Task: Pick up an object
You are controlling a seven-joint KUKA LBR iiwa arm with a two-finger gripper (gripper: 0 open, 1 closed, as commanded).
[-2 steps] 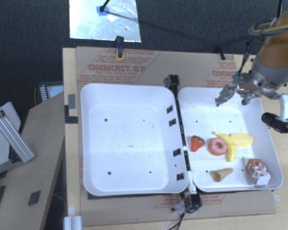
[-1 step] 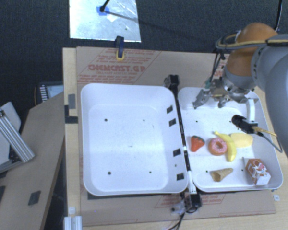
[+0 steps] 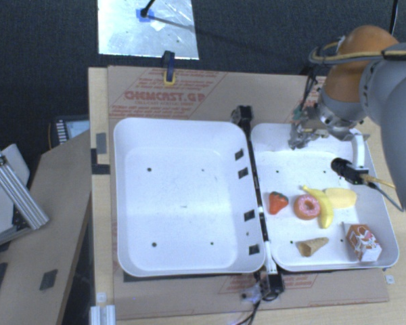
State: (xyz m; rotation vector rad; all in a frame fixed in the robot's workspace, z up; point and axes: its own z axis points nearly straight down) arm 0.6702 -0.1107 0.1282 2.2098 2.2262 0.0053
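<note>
Two white bins [image 3: 183, 131] on cardboard [image 3: 210, 90]

Two white bins [image 3: 183, 131] sit on a tan board [image 3: 169, 90] printed with red lettering. In the right-hand bin: a red strawberry [image 3: 277, 202] with a green top, and at its three o'clock an orange-pink glazed doughnut [image 3: 307, 207]. A yellow banana [image 3: 321, 205] curves past it, with a pale yellow lemon [image 3: 340, 196] at the doughnut's two o'clock. At five o'clock, a tan cone [image 3: 312, 246]. A red-and-white patterned box [image 3: 363, 242] sits beside it. The arm [image 3: 386, 80] is grey with an orange band.
</note>
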